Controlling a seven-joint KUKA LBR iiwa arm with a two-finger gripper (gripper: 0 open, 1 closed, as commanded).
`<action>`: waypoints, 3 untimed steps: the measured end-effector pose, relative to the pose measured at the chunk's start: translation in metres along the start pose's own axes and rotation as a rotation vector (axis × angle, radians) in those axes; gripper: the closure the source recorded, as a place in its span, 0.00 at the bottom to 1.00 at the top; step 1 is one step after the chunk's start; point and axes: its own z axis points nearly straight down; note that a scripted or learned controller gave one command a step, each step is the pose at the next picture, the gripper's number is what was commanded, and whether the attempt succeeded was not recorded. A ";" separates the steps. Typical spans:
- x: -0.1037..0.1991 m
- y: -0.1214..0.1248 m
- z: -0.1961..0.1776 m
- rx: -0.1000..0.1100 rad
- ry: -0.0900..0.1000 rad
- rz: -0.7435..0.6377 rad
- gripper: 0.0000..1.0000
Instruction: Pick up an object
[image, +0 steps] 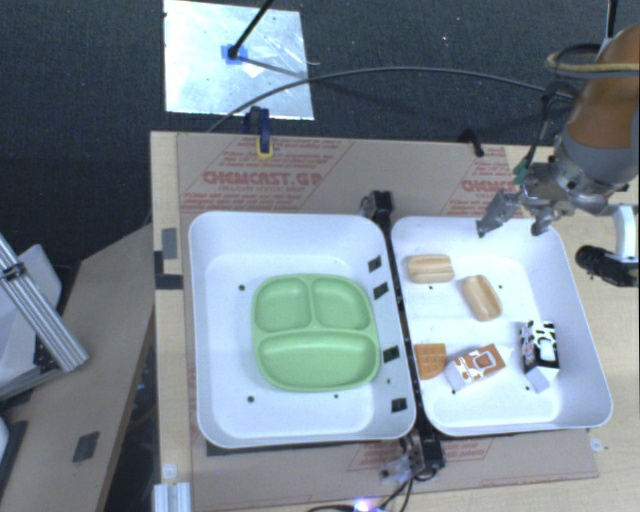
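My gripper hangs above the far edge of the right bin, its two fingers spread open with nothing between them. Below it in the right bin lie two tan bread rolls: one at the far left, another nearer the middle. A small brown cracker-like square lies by the bin's left wall. Next to it sits an orange and white carton. A black and white carton lies at the right side.
The left bin holds a green sectioned plate. Black clips run along the seam between the bins. The arm's orange band is at the upper right. A metal rail stands at the left edge.
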 end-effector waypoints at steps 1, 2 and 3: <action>0.000 0.002 -0.008 -0.012 -0.002 -0.002 0.00; -0.002 0.008 0.036 -0.010 -0.002 -0.001 0.00; -0.001 0.006 0.077 -0.009 -0.001 0.000 0.00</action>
